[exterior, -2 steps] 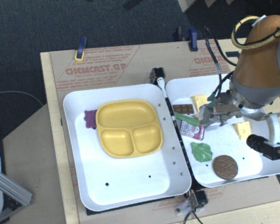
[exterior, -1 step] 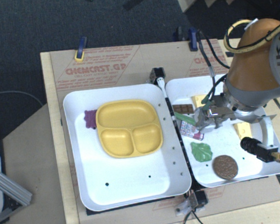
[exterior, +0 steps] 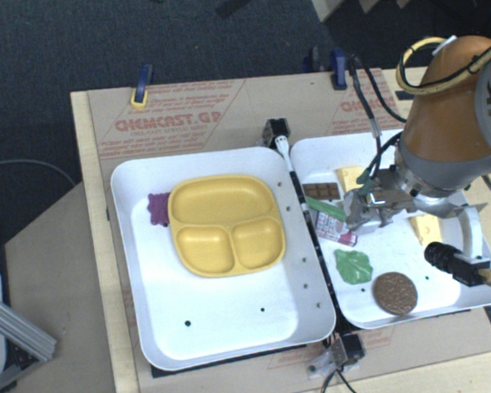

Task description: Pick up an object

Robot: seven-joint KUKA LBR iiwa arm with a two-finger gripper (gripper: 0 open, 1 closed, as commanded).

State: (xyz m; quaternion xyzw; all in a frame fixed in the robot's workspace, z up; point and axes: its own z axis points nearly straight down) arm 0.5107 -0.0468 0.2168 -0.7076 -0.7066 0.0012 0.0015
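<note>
My gripper point(exterior: 362, 208) hangs low in the right bin point(exterior: 466, 299); I cannot tell how it stands. A packet point(exterior: 332, 227) lies just left, a green piece point(exterior: 354, 266) just below.

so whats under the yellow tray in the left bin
A purple object pokes out from beneath the left edge of the yellow tray. The tray covers the rest of it, so its full shape and anything else underneath can't be seen.

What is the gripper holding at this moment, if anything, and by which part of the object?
It cannot be told. The gripper is low in the right bin, over a small pink packet, but no object shows between its fingers.
</note>
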